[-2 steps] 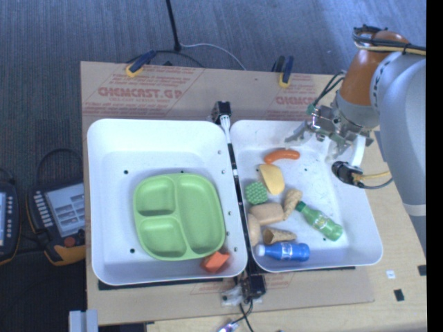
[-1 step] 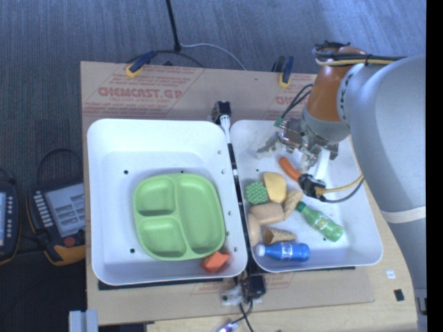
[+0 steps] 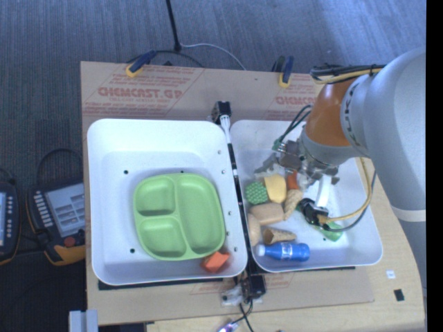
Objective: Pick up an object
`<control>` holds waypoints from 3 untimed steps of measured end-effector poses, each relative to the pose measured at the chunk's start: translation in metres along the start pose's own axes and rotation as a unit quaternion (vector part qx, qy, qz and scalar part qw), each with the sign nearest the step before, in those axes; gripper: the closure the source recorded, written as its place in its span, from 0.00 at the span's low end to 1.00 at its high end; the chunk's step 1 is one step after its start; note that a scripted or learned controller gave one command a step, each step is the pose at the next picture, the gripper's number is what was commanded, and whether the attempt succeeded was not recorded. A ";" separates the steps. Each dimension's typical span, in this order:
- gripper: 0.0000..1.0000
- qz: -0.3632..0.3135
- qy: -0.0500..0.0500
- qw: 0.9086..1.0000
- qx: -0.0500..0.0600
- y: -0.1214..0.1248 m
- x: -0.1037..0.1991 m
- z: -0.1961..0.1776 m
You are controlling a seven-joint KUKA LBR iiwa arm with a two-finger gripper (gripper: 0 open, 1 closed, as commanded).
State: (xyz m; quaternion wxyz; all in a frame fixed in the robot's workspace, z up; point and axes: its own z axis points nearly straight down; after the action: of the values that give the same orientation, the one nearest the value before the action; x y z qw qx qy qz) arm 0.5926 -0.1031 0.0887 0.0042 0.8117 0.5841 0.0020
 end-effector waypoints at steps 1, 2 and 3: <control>1.00 0.000 -0.002 1.000 -0.001 0.001 -0.002 -0.010; 1.00 0.123 -0.001 0.992 0.005 -0.009 0.002 -0.129; 0.00 0.123 -0.001 0.992 0.005 -0.009 0.002 -0.128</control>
State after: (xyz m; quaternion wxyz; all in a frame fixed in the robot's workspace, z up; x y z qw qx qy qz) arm 0.5835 -0.0978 0.2168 0.0002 0.8772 0.4801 -0.0013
